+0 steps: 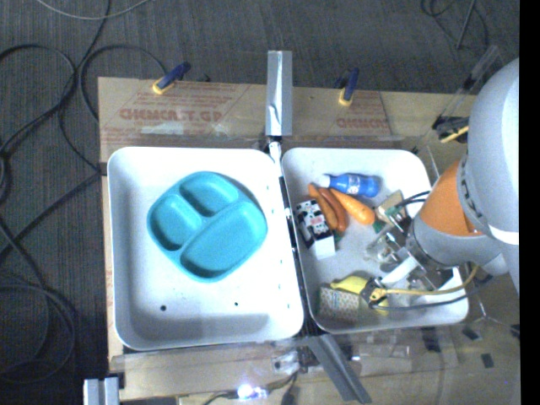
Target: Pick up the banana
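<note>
The yellow banana (353,288) lies near the front edge of the right bin (422,169), resting partly on a tan woven object (338,305). My gripper (391,258) hangs low over the right bin, just up and to the right of the banana's right end. The grey arm with its orange band (447,209) comes in from the right and hides the bin's right side. I see nothing held in the gripper.
A blue bottle (354,184), an orange carrot (348,204) and a small black and white box (314,222) lie in the back half of the right bin. The left bin (135,310) holds a blue divided plate (207,224).
</note>
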### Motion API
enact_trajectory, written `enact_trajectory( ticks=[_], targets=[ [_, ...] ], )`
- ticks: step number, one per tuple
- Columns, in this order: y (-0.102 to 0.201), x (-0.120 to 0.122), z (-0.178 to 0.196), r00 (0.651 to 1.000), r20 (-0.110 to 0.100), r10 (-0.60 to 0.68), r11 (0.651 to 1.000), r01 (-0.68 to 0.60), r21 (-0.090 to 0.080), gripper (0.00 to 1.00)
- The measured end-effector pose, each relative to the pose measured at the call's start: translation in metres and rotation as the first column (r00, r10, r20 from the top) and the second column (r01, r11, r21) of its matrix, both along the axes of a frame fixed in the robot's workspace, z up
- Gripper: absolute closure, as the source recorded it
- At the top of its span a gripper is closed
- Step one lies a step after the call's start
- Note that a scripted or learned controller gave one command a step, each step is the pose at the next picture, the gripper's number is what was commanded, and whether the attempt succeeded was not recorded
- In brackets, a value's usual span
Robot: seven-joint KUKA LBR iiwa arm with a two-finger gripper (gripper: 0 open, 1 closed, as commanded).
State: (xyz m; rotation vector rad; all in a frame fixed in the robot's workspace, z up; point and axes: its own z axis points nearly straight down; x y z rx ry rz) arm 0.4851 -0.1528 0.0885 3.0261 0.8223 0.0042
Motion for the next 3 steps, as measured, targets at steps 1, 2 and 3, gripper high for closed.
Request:
enact_trajectory(
  ticks=[1, 2, 3],
  targets=[
    [0.0, -0.004, 0.048, 0.999, -0.015, 0.036, 0.999, -0.036, 0.004, 0.0],
    [0.049, -0.005, 0.005, 1.0, -0.017, -0.026, 1.0, 0.026, 0.004, 0.0],
    [0.046, 0.082, 0.001, 0.999, -0.015, -0.037, 0.999, 0.037, 0.0, 0.0]
  ],
)
